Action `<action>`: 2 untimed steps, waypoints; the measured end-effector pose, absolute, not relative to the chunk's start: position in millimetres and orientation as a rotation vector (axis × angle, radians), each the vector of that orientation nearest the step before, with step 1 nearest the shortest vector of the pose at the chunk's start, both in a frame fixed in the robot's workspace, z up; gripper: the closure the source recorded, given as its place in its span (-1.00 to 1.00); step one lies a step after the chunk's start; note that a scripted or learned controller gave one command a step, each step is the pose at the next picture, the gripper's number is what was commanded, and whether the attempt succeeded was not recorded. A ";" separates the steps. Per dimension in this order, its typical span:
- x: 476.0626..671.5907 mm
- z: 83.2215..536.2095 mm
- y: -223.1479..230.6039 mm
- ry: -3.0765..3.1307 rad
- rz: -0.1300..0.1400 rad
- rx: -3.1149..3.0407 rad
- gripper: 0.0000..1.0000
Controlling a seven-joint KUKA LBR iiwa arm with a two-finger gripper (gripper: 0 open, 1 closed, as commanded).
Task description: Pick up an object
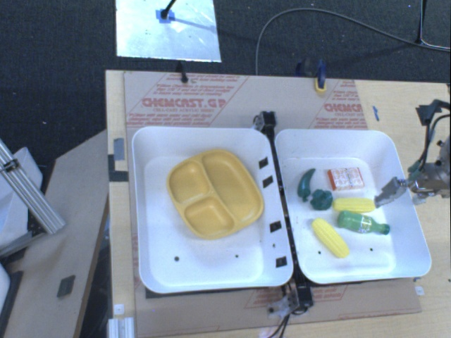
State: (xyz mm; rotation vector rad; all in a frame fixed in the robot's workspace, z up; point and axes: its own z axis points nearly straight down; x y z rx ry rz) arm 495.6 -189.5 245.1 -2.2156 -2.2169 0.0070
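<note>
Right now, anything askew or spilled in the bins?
Nothing spilled. The yellow three-compartment plastic plate lies skewed in the left white bin. The green toy bottle lies on its side in the right white bin.

Fixed overhead slant onto both bins (211,136)

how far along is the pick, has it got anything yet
Nothing looks picked yet. The gripper sits at the right bin's right edge with nothing visibly held. The corn, green bottle, lemon-yellow piece, orange packet and green pepper all lie in the bin. Left: reach one, grasp, lift.
</note>
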 end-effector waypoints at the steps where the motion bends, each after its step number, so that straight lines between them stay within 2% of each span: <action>1: 497.9 250.0 -189.1 -2.227 -0.001 -2.218 -1.00; 2: 495.1 207.8 -187.0 -2.222 0.001 -2.219 -1.00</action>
